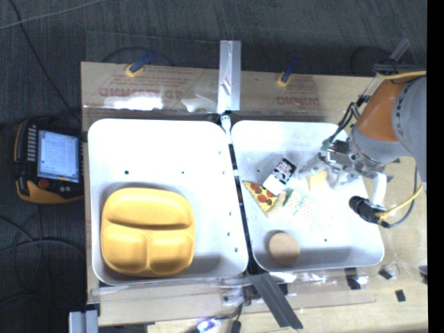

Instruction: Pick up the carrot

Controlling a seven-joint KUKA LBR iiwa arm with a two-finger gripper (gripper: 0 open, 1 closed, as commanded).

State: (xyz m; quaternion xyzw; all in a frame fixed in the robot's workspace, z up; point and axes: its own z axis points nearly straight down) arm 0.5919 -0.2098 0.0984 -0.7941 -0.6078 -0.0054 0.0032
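Failing to tell the carrot apart among the small items in the shallow white right-hand bin (312, 127), so leaving its exact place as something that cannot be told

Finding in that bin a triangular toy pizza slice with red rounds (262, 195) lying near the divider between the bins, with a small black-and-white box (281, 171) touching its far corner

Noting a pale speckled flat piece (300, 203) just beside the slice on its right, and a pale yellow block (317, 179) a little further right

Spotting a round tan disc (283, 247) resting near the bin's front wall, apart from the rest

Seeing the grey two-finger gripper (338, 166) hanging over the right part of this bin, just beside the pale yellow block; being unable to tell whether released or clenched, and seeing nothing plainly gripped

Tracing the grey arm with its orange band (409, 123) reaching in from the right edge

Finding a large yellow moulded plastic loaf shape (148, 229) sitting in the front of the shallow white left-hand bin (152, 137)

Noting a handheld orange-and-black pendant with a lit screen (50, 159) lying on the dark floor to the left of the bench
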